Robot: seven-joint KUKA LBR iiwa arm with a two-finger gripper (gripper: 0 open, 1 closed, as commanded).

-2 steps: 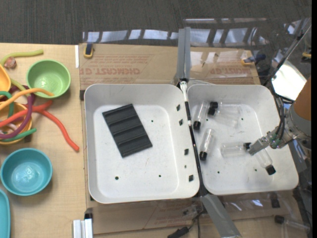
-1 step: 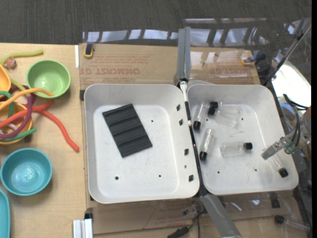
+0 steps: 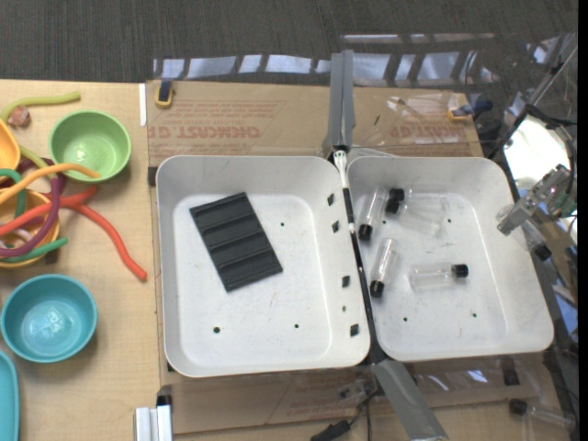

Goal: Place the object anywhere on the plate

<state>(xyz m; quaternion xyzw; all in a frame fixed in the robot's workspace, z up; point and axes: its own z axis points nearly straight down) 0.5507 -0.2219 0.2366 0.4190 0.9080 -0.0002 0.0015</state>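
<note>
Vials [image 3: 384, 263] in rt bin [image 3: 514, 338], black plate [image 3: 235, 241] in lt bin [image 3: 175, 338]; end effector [image 3: 533, 205] state unclear.

Round green plastic bowl [image 3: 90, 145]: far left of the gripper [image 3: 536, 207], slightly farther back. Round teal plastic bowl [image 3: 49, 318]: far left, nearer the camera. Tangled coloured flexible cords [image 3: 57, 211]: between both bowls.

Dark carpet [image 3: 276, 16] beyond wooden bench [image 3: 101, 338]
</note>
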